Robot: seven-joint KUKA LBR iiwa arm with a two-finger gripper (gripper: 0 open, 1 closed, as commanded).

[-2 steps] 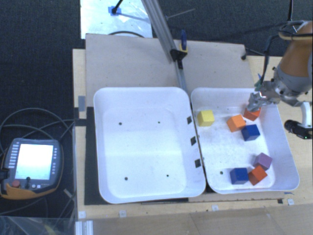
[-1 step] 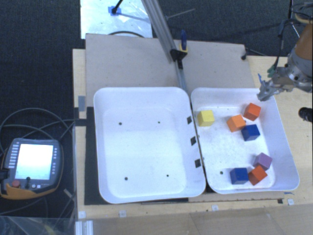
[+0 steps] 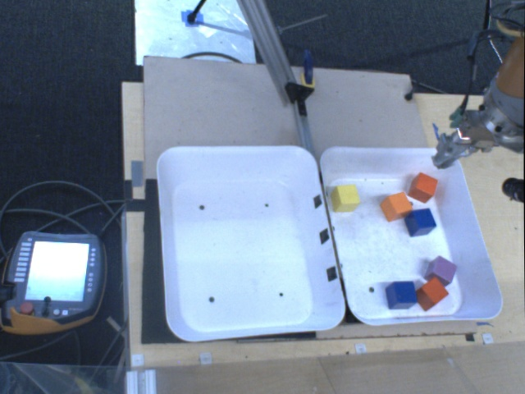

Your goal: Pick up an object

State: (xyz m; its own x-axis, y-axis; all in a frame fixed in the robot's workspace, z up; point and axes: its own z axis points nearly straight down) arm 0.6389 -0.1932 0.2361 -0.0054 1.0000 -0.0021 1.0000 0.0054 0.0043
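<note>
A dark carpeted floor surrounds a pale wooden bench (image 3: 385, 359), on which a sheet of grey board (image 3: 221, 105) lies under two shallow white bins set side by side. A teach pendant (image 3: 53, 281) with a lit screen rests on the floor at the left, its cable looping round it. A slanted metal pole (image 3: 267, 39) crosses the top of the view toward the seam between the bins.

The left bin (image 3: 246, 236) shows only small dark holes in its floor. The right bin (image 3: 472, 245) holds all the blocks: a yellow cube (image 3: 344, 198) near its left wall, an orange cube (image 3: 395, 206) just beside a blue cube (image 3: 420, 222), and a red-orange cube (image 3: 423, 186) near the upper right corner. Toward the lower right sit a purple cube (image 3: 441, 268), a second red-orange cube (image 3: 432, 293) touching it from below, and a second blue cube (image 3: 401, 294) just beside that one.

The gripper (image 3: 447, 156) hangs above the upper right rim of the right bin, near the upper red-orange cube but apart from it. Nothing is seen between its fingers, and whether they are spread or pressed together cannot be told.
</note>
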